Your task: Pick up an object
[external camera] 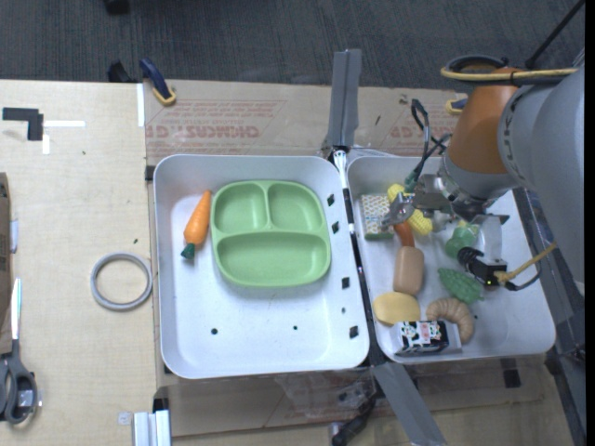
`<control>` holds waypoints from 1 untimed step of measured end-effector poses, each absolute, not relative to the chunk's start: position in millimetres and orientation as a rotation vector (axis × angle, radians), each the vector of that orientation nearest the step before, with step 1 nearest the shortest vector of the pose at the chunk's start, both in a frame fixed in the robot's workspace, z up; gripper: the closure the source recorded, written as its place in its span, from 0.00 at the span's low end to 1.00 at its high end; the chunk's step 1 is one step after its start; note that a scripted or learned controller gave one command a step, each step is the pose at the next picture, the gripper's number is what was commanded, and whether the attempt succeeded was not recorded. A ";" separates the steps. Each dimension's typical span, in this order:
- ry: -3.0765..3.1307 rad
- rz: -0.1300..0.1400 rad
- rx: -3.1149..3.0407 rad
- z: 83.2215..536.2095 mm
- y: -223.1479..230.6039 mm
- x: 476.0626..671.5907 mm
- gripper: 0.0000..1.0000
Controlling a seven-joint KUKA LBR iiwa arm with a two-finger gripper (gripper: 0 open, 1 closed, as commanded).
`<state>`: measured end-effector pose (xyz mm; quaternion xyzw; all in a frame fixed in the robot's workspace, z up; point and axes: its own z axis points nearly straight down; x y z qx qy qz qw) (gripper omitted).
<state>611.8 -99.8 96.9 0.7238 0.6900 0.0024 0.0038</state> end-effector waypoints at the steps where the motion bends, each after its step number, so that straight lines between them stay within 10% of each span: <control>1: 2.165 0.009 2.266 106.8 -99.6 612.6 1.00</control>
